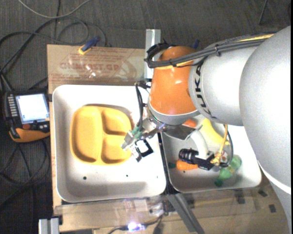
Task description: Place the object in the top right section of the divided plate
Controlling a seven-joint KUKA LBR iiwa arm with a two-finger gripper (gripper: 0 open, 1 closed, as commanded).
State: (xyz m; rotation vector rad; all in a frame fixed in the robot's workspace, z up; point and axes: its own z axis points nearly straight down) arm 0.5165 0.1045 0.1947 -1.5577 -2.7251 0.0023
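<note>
Gripper [135,143] at frame centre, over right edge of yellow divided plate [88,135] in left bin [68,179]. Small greenish object [135,133] apparently pinched between fingers, though blurry. Target top right section [116,123] just up-left of gripper; short shift needed.

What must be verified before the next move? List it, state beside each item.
1. Yellow divided plastic plate lies flat in the left white bin: ok.
2. Its top right section is bare: ok.
3. Gripper is above that section: not ok, it hangs at the plate's right rim.
4. Object is in the gripper: cannot tell.
5. Strays are off the plate: ok, the orange carrot-shaped toy lies in the right white bin.
</note>
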